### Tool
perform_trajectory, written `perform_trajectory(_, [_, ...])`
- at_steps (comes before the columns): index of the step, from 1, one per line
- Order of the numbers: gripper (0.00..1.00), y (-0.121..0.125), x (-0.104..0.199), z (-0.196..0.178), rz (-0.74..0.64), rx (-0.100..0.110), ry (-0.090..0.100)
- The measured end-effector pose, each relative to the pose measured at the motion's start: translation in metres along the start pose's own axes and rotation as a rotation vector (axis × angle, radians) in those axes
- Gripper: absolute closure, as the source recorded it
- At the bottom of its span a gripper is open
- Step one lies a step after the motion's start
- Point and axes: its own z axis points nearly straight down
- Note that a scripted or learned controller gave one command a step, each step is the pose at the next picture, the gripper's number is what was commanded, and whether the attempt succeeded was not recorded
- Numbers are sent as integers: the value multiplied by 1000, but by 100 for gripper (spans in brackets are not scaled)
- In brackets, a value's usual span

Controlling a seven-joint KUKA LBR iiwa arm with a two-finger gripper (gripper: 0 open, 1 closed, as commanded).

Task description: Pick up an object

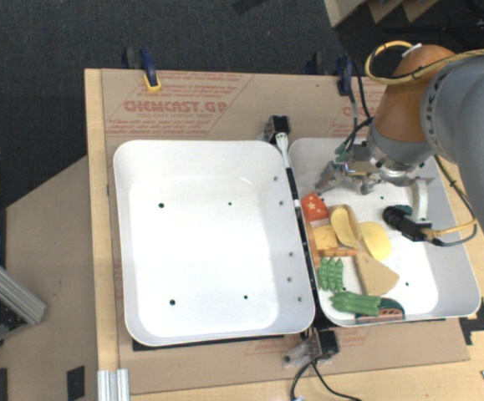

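**Asker:** Where is the gripper, and what is there to pick up?

**Describer:** The gripper (342,174) hangs over the far left part of the right bin (442,274), above bare white floor. It cannot be told whether it is spread or pressed together, and nothing is seen held in it. The objects lie just near of it, crowded along the bin's left wall. An orange-red block (313,207) is the closest.

**Asker:** What are the objects like?

**Describer:** They look like toy food, mostly smooth and matte. Next to the block lies a pale yellow oblong piece (343,224), touching a round yellow disc (376,241). Nearer still are a flat tan wedge (375,276) that looks wooden, a ridged green piece (331,274), and a green slice with a red edge (367,306) against the near wall. The left bin (200,241) is the same shallow, glossy white plastic with rounded corners. Both bins sit on a brown board (183,107).

**Asker:** What could go wrong from here?

**Describer:** The pieces touch and overlap, so a descent could land on two at once, or push one aside instead of closing round it. The flat wedge and disc give little height to pinch, and smooth surfaces may slip. The block sits tight against the bin wall, which could block a clean approach on that side.
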Motion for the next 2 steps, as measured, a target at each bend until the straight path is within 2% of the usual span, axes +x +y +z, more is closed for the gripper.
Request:
perform_trajectory(1, [0, -14, 13, -1, 2, 7, 2])
perform_trajectory(2, [0, -67, 12, 0, 4, 10, 3])
